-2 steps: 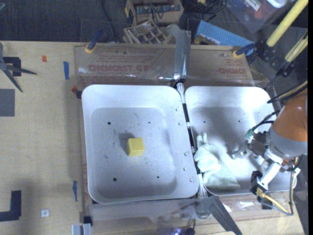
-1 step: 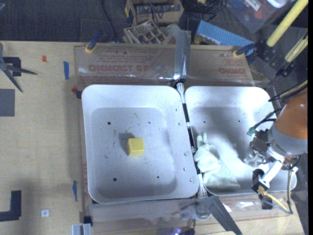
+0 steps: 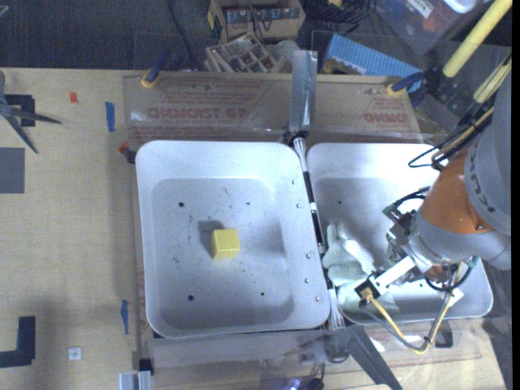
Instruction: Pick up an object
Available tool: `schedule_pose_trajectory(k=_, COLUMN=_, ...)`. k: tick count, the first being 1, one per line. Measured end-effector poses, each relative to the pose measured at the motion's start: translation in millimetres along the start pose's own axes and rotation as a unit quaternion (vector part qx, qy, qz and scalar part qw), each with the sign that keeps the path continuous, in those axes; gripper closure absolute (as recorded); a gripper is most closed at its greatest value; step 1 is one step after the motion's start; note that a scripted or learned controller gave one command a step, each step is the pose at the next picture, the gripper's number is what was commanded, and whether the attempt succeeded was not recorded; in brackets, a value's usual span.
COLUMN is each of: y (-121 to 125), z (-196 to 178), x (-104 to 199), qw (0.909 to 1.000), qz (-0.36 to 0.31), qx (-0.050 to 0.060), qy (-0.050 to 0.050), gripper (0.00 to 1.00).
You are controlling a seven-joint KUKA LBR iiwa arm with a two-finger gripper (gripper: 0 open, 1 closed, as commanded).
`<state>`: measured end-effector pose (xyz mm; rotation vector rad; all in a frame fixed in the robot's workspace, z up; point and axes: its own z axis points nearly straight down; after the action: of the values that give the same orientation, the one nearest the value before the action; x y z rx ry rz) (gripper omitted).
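Observation:
A small yellow cube [image 3: 226, 243] lies near the middle of the left bin [image 3: 162, 177]. A crumpled white thing [image 3: 342, 255] lies against the left wall of the right bin [image 3: 366, 165], with a pale greenish piece [image 3: 356, 294] just in front of it at the bin's front left corner. My gripper [image 3: 388, 260] reaches low into the right bin from the right, just to the right of the white thing. The wrist and its orange band [image 3: 452, 205] cover the gripper's tip from above.
A metal divider [image 3: 307, 193] runs between the two bins. Cardboard [image 3: 211, 108] lies behind them. The wooden bench [image 3: 65, 218] stretches out to the left, with black marks and blue tape on it.

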<state>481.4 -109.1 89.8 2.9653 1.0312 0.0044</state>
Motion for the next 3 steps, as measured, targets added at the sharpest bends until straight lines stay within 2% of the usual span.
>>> schedule_pose_trajectory(k=1, y=-7.9, z=-66.3, x=16.2, qw=0.9889, qz=0.149, qx=0.003, qy=-0.004, gripper=1.0)
schedule_pose_trajectory(k=2, y=5.9, z=-123.3, x=8.4, qw=0.9941, qz=0.109, qx=0.002, qy=-0.003, gripper=1.0)
schedule_pose_trajectory(k=3, y=-48.0, z=-155.6, x=37.2, qw=0.9867, qz=0.163, qx=0.002, qy=-0.004, gripper=1.0)
